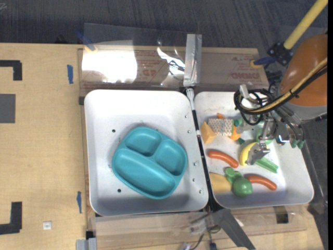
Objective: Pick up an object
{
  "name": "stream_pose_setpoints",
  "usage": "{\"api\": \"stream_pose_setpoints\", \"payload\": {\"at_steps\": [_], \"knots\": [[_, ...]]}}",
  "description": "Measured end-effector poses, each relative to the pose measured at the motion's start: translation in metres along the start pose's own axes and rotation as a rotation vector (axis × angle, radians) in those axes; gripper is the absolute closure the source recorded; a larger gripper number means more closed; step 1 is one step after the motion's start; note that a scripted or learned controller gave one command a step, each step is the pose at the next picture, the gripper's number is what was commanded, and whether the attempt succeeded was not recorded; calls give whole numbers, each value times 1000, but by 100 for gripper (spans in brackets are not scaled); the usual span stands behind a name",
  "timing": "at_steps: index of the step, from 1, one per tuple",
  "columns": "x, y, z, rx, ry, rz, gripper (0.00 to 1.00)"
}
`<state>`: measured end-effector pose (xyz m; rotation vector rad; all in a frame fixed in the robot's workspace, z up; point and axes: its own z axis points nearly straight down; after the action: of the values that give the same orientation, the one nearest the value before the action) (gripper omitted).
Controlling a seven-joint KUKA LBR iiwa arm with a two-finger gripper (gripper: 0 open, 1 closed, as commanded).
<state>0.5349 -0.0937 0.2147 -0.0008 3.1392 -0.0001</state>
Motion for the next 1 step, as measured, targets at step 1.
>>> {"api": "stream_pose_setpoints", "payload": {"at_steps": [1], "knots": [[-30,-26,123,0,-5,156,0]]}}
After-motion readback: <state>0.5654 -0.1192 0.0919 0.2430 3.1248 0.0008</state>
